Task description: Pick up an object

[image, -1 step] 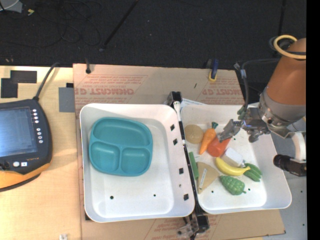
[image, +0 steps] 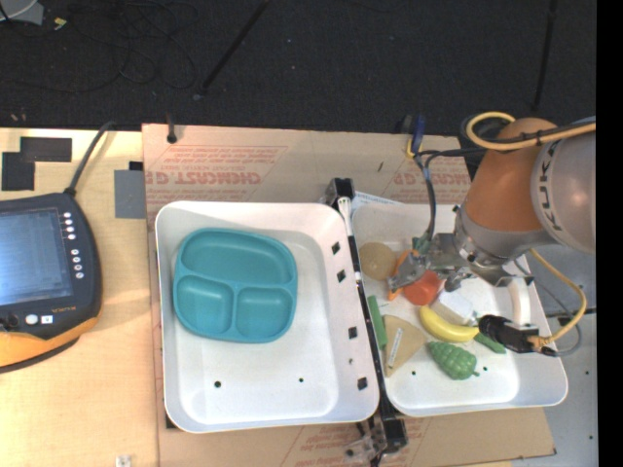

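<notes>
My gripper [image: 417, 264] hangs low over the middle of the right bin [image: 545, 389], under the grey arm with its orange band [image: 511, 188]. A red-orange object [image: 422, 288] lies right below and against the gripper; whether it is gripped I cannot tell. A yellow banana [image: 448, 325] lies just in front of it, with a green bumpy object [image: 454, 361] nearer still. A tan round object [image: 376, 259] sits to the gripper's left.
In the left bin [image: 195, 397] lies a teal divided plate [image: 235, 284]. A thin green stick [image: 377, 321] and a tan wedge [image: 405, 340] lie along the right bin's left side. A handheld screen [image: 39, 261] rests on the bench at far left.
</notes>
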